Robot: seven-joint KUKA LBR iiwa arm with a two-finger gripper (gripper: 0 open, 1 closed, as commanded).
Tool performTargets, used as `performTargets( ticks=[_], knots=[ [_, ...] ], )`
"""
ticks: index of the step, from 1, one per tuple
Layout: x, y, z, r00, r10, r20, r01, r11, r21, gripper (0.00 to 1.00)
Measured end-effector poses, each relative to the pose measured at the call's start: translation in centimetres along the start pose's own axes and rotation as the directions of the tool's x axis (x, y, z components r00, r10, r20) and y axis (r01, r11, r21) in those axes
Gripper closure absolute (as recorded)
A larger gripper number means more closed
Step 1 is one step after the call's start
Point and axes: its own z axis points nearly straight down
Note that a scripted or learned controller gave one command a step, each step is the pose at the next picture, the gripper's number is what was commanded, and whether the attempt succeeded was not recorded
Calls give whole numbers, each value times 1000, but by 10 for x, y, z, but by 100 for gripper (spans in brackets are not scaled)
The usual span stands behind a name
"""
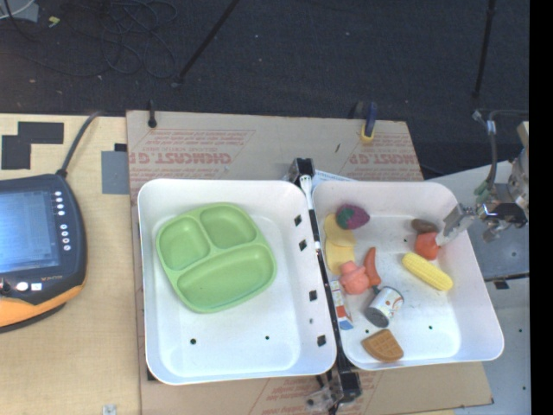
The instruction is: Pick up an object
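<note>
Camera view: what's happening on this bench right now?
The arm's tool sits at the far right edge of the right bin, next to the small orange-red piece; nothing is visibly in its grip. The toy food is bunched in that bin: corn cob, small can, cookie, a pink figure. The left bin holds a green divided plate. No pick yet, as far as the view shows.

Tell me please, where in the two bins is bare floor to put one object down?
The left bin has bare floor below and right of the green divided plate. In the right bin, the lower right corner is free, beyond the corn and the cracker. Near the divider, around the pink toy and can, it is crowded.
</note>
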Motion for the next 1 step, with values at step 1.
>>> performTargets(
  ticks=[1],
  knots=[
    [25,40,158,1000,-2,-7,2,1000,14,0]
  ],
)
